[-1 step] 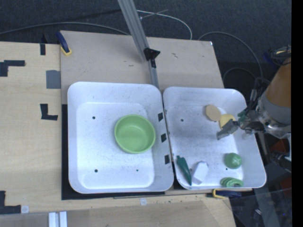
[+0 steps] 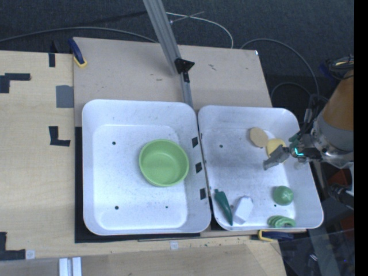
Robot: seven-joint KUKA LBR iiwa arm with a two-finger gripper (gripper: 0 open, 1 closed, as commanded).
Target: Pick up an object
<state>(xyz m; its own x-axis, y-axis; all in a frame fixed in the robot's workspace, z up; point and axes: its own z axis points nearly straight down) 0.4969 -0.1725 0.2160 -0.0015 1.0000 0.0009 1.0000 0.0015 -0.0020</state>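
While the arm (image 2: 339,117) leans in from the right over the right bin's (image 2: 241,122) edge, its gripper (image 2: 282,154) hangs low beside a yellow piece (image 2: 275,146) and a tan disc (image 2: 258,135); one dark finger shows (the other is hidden), so I cannot tell how wide the claw stands. Left bin (image 2: 103,119) holds a green bowl (image 2: 164,163). Nearer the front lie a green ball (image 2: 282,195), a white block (image 2: 243,208), a dark green tool (image 2: 223,206) and a green ring (image 2: 281,221).

Green bowl (image 2: 164,163) upright, alone in left bin (image 2: 98,119).
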